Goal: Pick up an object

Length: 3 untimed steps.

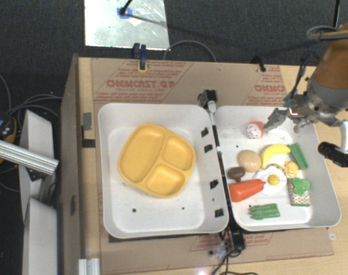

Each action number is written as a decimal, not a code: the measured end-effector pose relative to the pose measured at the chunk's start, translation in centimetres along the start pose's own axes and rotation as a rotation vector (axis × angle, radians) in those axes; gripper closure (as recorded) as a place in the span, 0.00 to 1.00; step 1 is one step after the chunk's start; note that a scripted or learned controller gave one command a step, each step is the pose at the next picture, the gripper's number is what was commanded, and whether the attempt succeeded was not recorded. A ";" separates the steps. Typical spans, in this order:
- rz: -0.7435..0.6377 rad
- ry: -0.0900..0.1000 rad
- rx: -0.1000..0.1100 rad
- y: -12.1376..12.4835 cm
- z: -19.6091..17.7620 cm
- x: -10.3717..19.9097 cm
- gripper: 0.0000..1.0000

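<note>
The brown cardboard sheet (pixel 179 79) under the bins carries red print: "CHEMCAST GP" reads across its upper left part, and the same word, cut off as "CHEMC", slants along its upper right corner. No other writing is legible.

The left shallow white bin (pixel 113 153) fills the centre-left of the frame and holds one thing, a yellow plastic divided plate (pixel 156 160) with three compartments, lying flat in the middle.

The right shallow white bin (pixel 320 211), just beside it at centre-right, holds the toy food. A small white ball with red marks (pixel 254 130) lies near the upper middle. Below it are a tan egg-shaped piece (pixel 249 160), a yellow banana (pixel 275 152), a dark green stick-like piece (pixel 297 156) and a small brown mushroom-like piece (pixel 236 173). A fried egg with a yellow yolk (pixel 273 180) lies in the middle, touching an orange-red carrot (pixel 246 190). A green leafy piece on a patterned block (pixel 300 191) sits toward the right, and a flat green vegetable piece (pixel 264 211) lies at the bottom.

The two-finger gripper (pixel 282 118) hangs over the upper right part of this bin, near the white ball and above the banana. Its fingers are spread apart with nothing between them.
</note>
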State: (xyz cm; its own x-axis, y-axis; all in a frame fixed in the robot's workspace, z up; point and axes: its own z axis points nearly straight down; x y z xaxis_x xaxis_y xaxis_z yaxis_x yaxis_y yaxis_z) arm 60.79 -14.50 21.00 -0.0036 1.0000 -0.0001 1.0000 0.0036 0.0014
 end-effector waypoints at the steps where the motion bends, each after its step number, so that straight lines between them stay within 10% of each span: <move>1: 0.003 0.003 0.012 -5.5 9.9 1.0 0.00; 2: -0.004 0.001 -0.001 -2.1 12.7 4.5 0.00; 3: 0.005 0.000 0.003 -7.0 12.6 2.0 0.00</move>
State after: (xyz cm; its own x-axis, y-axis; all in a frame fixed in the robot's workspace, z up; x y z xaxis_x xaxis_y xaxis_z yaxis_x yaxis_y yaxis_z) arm 53.82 -12.55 8.41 0.0014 1.0000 -0.0005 1.0000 -0.0014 -0.0018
